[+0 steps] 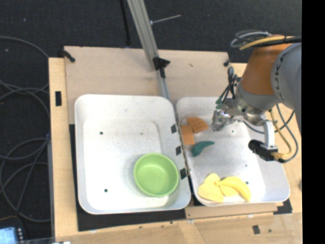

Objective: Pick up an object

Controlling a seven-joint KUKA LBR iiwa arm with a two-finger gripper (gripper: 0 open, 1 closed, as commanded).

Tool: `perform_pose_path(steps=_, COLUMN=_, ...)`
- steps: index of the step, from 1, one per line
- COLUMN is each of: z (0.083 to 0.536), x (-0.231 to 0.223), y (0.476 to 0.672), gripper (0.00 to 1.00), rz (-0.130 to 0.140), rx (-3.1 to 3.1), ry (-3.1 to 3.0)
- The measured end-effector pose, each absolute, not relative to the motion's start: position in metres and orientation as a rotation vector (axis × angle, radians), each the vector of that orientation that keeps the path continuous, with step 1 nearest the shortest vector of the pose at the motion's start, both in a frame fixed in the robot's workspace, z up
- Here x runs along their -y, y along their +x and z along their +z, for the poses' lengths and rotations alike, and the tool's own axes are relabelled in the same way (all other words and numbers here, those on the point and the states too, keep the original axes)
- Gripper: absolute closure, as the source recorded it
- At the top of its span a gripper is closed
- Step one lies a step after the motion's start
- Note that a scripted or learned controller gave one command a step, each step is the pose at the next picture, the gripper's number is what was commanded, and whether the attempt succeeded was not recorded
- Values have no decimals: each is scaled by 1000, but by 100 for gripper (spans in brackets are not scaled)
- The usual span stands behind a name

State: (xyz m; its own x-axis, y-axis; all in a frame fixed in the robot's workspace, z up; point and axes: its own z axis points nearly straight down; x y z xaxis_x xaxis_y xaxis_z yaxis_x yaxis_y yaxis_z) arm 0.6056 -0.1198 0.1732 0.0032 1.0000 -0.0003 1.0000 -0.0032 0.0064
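My gripper (219,122) hangs over the right bin (264,179), near its upper middle, under the orange-banded wrist. Just left of it lies an orange-brown piece (193,127) against the bin's left wall. Below that piece rests a small teal object (201,147). Yellow banana-like objects (224,188) sit near the bin's front edge. A green bowl (156,174) stands in the left bin (101,146) at its lower right. I see nothing between the gripper's fingers.
A slanted metal pole (147,34) rises from behind the bins down to their shared edge. Cables and a black connector (264,150) hang from the wrist over the right bin. The wooden bench (117,70) surrounds both bins.
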Motion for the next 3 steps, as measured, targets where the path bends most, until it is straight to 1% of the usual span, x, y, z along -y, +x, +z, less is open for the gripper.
perform_pose_path(steps=1, z=210, x=121, y=607, gripper=100, rz=6, rx=-2221, ry=2215)
perform_pose_path(steps=2, z=223, x=61, y=600, gripper=100, rz=5, rx=-2231, ry=2213)
perform_pose_path(steps=3, z=217, x=7, y=589, gripper=100, rz=2, rx=-2230, ry=2214)
